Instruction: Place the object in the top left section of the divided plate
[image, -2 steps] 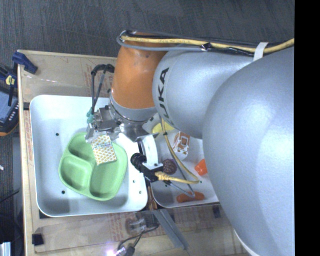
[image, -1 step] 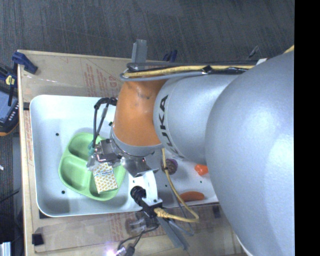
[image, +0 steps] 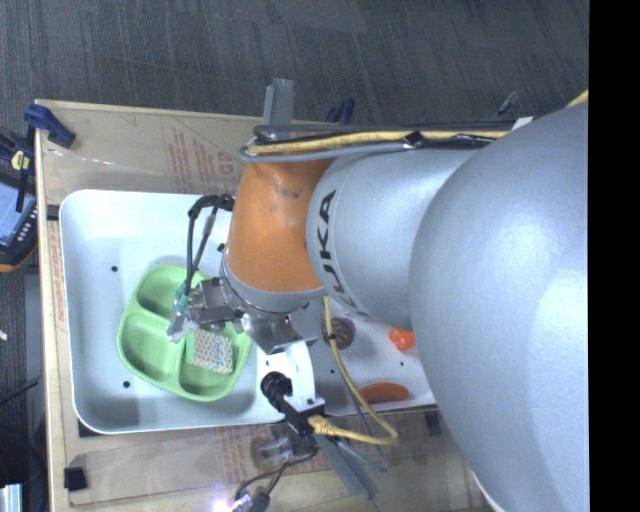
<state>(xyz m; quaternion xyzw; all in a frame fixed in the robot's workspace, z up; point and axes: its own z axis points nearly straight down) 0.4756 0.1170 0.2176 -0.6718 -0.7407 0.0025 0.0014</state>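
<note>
Gripper (image: 190, 318) hovers over green divided plate (image: 150, 335) beside checkered object (image: 212, 349)

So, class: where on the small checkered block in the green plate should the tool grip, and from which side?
Probably from above, across two opposite edges of the checkered block: it seems to lie flat in a compartment of the green divided plate, whose raised rim blocks side approaches.

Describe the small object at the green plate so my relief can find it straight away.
Start at the left white bin, where a green divided plate lies under the grey arm's wrist. Just below the gripper, in the plate's lower right section, sits a small pale square block. Its speckled, checked surface sets it apart from the smooth green plate and the orange objects farther right.
</note>
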